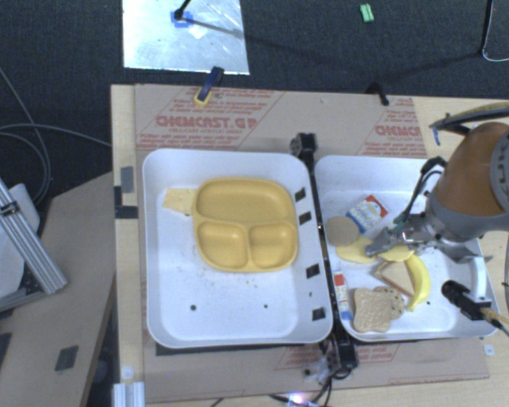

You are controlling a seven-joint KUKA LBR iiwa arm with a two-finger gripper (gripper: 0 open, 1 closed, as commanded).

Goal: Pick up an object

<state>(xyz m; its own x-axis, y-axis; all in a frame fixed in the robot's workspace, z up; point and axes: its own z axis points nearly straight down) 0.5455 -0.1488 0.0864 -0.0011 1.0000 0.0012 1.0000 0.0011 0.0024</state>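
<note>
At the near edge of the right bin (pixel 458 327) lies a brown slice of toast (pixel 375 309), close to the divider between the two bins. Just behind it sits a paler bread piece (pixel 396 272), and beside that a yellow banana (pixel 420 280) curves toward the bin's near right side. The tool (pixel 383 246) hangs low over the middle of this bin, right above a pale yellow flat slice (pixel 353 253) and the banana's far end; whether it is apart or together I cannot tell, and nothing shows between its tips. Farther back lie a tan round disc (pixel 340 229) and a small white packet with red and blue print (pixel 369 211). The left bin (pixel 165 312) carries a yellow divided tray (pixel 244 224) in its middle, with a pale yellow square (pixel 179 200) touching its far left corner.
</note>
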